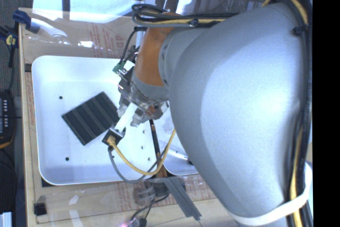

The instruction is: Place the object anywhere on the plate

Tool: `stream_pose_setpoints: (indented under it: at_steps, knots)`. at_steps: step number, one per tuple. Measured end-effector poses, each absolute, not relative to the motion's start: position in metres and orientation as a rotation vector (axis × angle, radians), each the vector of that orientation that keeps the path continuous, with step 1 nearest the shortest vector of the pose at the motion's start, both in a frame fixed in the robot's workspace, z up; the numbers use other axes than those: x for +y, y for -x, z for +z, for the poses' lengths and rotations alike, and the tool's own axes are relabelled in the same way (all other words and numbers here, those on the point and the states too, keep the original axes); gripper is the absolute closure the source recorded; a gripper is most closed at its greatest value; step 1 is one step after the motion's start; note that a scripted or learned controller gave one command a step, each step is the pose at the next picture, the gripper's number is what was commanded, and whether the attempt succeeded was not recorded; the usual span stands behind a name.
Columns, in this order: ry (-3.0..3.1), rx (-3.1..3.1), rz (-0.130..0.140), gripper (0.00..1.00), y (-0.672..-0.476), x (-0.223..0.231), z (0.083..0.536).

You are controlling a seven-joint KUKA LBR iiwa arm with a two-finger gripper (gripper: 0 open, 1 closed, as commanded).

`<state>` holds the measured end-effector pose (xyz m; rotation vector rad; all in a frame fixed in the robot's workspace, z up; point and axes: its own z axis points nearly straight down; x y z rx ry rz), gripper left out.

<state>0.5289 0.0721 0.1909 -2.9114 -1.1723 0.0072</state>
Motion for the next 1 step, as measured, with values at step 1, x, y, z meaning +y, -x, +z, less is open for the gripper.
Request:
stream_pose_setpoints:
  at_steps: [1]
  knots:
    - [2.959, -1.052, -0.002, 1.0, -0.5912, 0.1254, 0.0936]
